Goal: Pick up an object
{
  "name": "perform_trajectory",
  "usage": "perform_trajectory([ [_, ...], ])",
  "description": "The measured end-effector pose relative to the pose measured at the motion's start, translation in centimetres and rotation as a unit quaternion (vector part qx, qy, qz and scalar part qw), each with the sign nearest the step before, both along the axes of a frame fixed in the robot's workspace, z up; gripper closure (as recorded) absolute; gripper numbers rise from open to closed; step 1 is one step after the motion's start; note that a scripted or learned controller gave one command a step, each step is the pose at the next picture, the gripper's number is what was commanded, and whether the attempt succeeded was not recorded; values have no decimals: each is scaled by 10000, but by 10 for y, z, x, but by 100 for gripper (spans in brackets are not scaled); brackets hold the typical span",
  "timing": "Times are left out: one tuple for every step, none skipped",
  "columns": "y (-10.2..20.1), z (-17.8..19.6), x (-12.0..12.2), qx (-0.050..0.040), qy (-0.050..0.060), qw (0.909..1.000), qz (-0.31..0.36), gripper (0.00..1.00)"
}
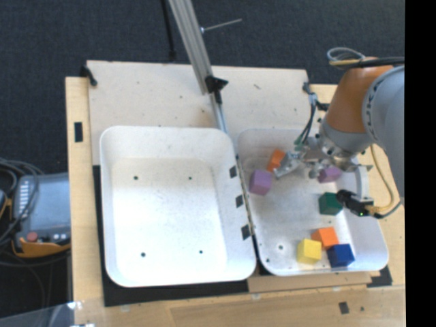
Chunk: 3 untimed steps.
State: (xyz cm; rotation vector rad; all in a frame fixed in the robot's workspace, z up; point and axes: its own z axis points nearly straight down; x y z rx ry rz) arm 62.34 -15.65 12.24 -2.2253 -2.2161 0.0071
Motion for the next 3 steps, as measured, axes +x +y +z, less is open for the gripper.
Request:
perform_trajectory([
  [0, 15, 2, 5, -40, 10000, -13, 100],
  [8, 72, 1, 9, -55, 10000, 37, 100],
  [7, 127, 2, 5, -57, 10000, 42, 100],
])
